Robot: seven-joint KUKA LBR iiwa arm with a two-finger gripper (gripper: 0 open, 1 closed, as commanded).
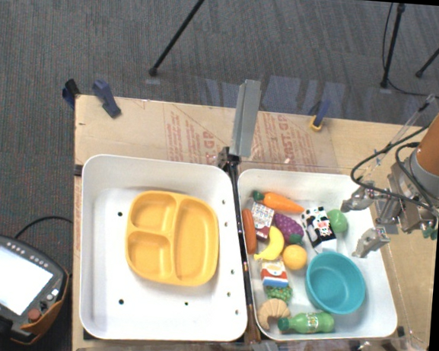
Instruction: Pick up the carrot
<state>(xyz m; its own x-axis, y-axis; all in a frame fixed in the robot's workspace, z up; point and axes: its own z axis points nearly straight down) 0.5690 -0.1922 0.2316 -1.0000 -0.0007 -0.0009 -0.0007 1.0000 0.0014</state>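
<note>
White and shallow, two plastic bins sit side by side on a plywood bench [170, 132], and we read them from left to right. The left bin [103, 199] holds a yellow plastic tray with three compartments [173, 237]. The right bin [388, 300] is crowded with toy food. At its far left edge lies a slim orange piece [250, 231]. Just beyond it, near the top of the bin, we find the orange toy carrot with a green stem end [280, 201], lying flat and pointing right. Below it sit a yellow toy banana [272, 246], a round yellow fruit [295, 257], and a teal plastic bowl [335, 281], with a green bottle [310, 322] at the bottom. Farthest right, the gripper [363, 222] hovers over the bin's right rim with its fingers spread apart and nothing between them. We judge the task barely started: the carrot rests untouched, well apart from the gripper, so reaching, closing and lifting all remain.
</note>
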